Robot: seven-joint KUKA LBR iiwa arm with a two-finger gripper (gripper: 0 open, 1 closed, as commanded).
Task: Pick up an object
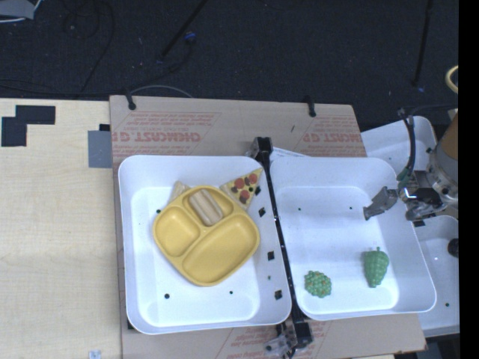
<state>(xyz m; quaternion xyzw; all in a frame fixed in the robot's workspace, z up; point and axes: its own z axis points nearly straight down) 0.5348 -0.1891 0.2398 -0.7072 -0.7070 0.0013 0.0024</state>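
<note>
In the right bin (337,200) lie two green toy foods: a knobbly round cluster (317,283) near the front wall and a pointed, leafy-looking piece (376,268) to its right. My gripper (397,209) hovers over the bin's right side, behind and slightly right of the pointed piece and well apart from it. It stands open, nothing between its fingers; one grey fingertip (376,205) points left into the bin.
The left bin (138,200) holds a yellow divided plate (217,249) with a tan bread-like piece (204,206) in one compartment. A pizza slice (245,185) lies against the plate's far right edge. A black divider (273,230) separates the bins.
</note>
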